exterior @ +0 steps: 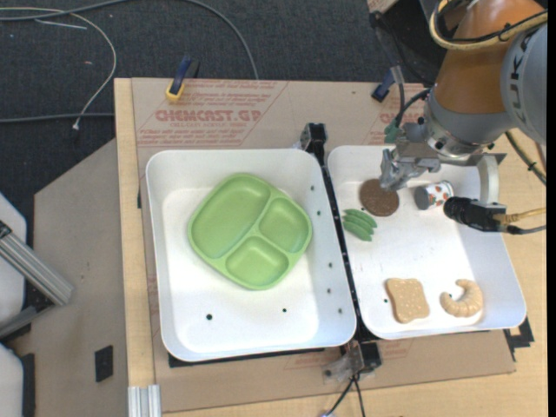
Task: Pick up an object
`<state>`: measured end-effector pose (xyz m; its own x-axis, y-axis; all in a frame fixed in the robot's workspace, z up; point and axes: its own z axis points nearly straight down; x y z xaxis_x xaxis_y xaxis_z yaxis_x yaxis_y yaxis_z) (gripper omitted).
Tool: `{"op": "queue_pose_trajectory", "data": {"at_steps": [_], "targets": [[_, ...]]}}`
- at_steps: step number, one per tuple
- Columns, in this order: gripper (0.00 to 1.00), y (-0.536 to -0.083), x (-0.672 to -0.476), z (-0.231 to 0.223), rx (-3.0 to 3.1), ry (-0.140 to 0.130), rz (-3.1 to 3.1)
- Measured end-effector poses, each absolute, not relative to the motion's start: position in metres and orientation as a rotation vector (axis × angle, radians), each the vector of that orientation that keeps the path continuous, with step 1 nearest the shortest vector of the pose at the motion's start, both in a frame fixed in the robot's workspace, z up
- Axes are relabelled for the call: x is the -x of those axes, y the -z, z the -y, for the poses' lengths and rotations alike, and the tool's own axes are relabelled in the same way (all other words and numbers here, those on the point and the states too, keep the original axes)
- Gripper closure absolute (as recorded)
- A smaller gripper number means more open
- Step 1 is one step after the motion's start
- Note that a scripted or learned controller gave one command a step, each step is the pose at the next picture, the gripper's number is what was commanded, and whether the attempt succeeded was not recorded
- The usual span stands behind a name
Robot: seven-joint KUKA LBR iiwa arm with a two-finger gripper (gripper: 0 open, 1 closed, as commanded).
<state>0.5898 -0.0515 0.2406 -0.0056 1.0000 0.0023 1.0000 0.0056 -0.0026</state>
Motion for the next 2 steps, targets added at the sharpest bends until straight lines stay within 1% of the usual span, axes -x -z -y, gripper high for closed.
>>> {"op": "queue_pose_trajectory", "data": {"at_steps": [1, 2], "targets": [[1.00, -0.245, -0.603, 0.002, 2.214, 0.004, 2.229], [1.00, -0.236, -0.634, -0.051, 2.216, 0.004, 2.229]]}}
